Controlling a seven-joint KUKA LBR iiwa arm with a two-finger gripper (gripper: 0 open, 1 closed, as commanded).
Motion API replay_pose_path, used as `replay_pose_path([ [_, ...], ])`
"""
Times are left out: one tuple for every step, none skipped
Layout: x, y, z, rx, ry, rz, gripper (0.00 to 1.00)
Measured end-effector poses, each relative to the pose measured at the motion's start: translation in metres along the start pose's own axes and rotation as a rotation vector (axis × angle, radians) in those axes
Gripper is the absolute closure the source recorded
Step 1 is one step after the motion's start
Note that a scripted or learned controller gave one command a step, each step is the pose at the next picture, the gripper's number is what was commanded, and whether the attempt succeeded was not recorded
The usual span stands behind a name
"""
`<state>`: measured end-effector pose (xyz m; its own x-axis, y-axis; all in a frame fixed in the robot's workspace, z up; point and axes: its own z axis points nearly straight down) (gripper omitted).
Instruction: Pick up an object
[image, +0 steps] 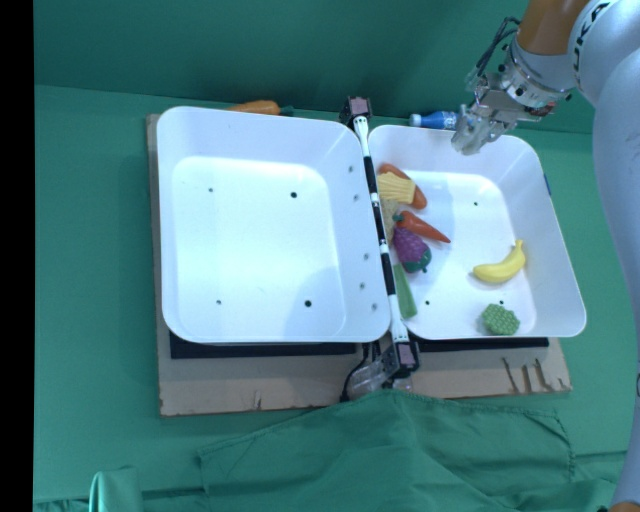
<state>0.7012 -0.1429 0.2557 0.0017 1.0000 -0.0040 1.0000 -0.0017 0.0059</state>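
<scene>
Camera view: the banana lies in the right bin, long axis slanting up toward the right wall. A carrot, grapes and a green block (apart) surround it. The gripper hovers above the far rim; finger state cannot be told.

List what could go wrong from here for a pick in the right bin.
1. The carrot, the purple toy and the yellow item crowd together by the divider; a descent there may catch two or clip it.
2. The tool hangs above the bin's far rim; lowering straight down may strike it.
</scene>
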Motion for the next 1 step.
replay_pose_path([
  [0.002, -0.0006, 0.0101, 0.003, 0.001, 0.001, 1.0],
])
